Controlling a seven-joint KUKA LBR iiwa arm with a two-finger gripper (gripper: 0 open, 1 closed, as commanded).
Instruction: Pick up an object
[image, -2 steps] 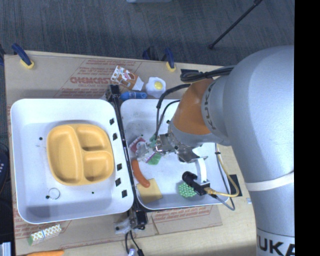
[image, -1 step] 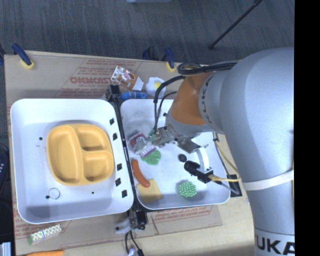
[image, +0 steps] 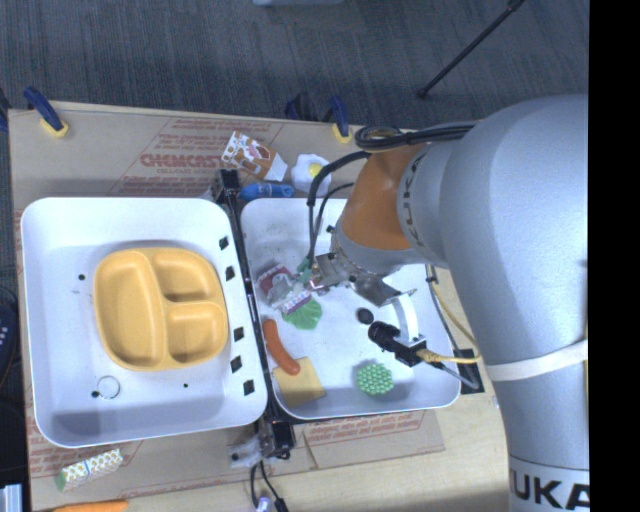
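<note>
Sitting in the right bin (image: 440, 395) are the grabbable bits: a red-and-white crumpled packet (image: 283, 285) near the left wall, a leafy green piece (image: 305, 314) just below it, an orange carrot-like stick (image: 279, 346) lower down along the left side, a yellow wedge (image: 301, 384) touching the stick's lower end, and a green bumpy ball (image: 374, 378) toward the front, well apart from the rest.

The gripper (image: 318, 276) is down in that same bin, right beside the packet and just above the green piece. Honestly can't tell how wide it's spread or whether it has hold of anything, the wrist covers too much.

The arm (image: 520, 260) comes in from the right, grey with the orange band (image: 378, 205) above the wrist, black cables looping around it.

The left bin (image: 40, 300) holds a yellow tray (image: 158, 305) with 3 compartments, lying flat in the middle.

Both bins sit on cardboard (image: 150, 150) with red printing. Behind the bins there's a small printed carton (image: 243, 152) plus some blue and yellow stuff, too jumbled to call. 2 blue clamps (image: 45, 110) grip the back edge.
</note>
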